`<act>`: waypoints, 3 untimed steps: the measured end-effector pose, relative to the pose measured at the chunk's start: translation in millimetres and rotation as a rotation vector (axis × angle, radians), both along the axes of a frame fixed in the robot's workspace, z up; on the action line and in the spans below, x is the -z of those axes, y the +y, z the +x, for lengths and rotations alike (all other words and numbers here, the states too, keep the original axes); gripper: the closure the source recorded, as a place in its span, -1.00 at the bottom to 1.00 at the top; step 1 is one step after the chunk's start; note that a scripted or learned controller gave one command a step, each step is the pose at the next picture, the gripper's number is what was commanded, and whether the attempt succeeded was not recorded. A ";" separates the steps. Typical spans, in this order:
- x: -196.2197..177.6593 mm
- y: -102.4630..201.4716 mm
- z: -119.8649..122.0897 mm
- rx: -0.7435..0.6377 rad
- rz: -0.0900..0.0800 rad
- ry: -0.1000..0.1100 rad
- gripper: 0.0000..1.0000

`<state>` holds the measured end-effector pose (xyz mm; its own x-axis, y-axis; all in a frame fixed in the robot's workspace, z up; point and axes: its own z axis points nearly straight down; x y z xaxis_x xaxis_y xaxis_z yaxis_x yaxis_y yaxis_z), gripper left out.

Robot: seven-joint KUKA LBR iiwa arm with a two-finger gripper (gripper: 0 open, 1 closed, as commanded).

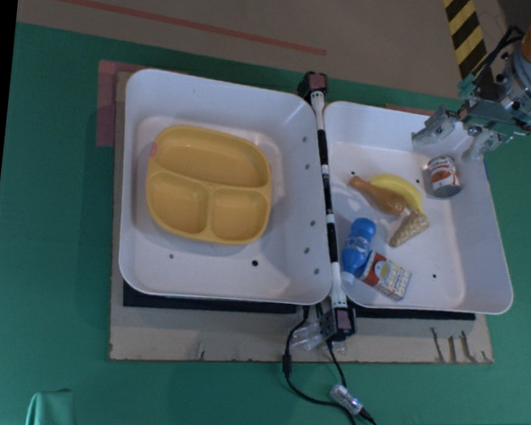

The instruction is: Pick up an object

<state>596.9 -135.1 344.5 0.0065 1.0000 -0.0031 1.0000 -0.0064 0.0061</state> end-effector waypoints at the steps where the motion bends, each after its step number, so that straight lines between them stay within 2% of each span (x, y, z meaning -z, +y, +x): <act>1: 50.4 -41.5 -6.6 0.002 -0.004 0.000 -1.00; 2: 149.4 -52.9 -8.8 0.000 -0.004 -0.007 -1.00; 3: 133.8 -56.0 -6.7 0.005 -0.011 -0.019 1.00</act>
